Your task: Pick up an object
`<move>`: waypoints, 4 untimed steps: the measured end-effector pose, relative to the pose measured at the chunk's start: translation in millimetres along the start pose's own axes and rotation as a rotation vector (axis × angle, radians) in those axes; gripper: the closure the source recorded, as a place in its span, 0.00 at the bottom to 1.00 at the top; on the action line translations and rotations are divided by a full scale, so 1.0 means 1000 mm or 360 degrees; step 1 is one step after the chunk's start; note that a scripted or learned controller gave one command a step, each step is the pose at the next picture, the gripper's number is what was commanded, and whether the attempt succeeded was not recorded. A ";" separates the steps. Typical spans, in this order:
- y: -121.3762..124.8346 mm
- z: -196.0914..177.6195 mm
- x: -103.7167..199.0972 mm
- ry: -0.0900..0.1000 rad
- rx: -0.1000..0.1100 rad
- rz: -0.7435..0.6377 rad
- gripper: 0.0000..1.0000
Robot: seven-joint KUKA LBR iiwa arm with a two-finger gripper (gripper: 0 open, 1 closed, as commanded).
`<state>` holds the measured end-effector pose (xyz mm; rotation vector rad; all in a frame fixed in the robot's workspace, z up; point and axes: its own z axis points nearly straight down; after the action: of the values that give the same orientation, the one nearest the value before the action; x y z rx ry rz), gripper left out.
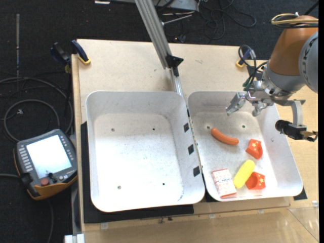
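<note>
Gripper (246, 104) seen above far part of right bin (288, 158), fingers spread apart, nothing held between them. Nearest target judged to be sausage (224, 136), lying just below gripper on bin floor.

Advised: descent centred over sausage middle, fingers set across its short axis, closure only once low enough.

Sausage: orange, slim, slightly curved, lying flat, apart from 4 other items nearer bin's front.

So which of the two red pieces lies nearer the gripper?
The upper red chunk, right of the orange sausage; the other red chunk lies lower, beside the yellow piece, farther from the gripper.
</note>
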<state>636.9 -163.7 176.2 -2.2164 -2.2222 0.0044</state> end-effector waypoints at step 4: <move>0.002 -0.064 -0.010 -0.0003 -0.0015 0.0001 1.00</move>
<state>639.6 -174.0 239.9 -2.2231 -2.2270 -0.0042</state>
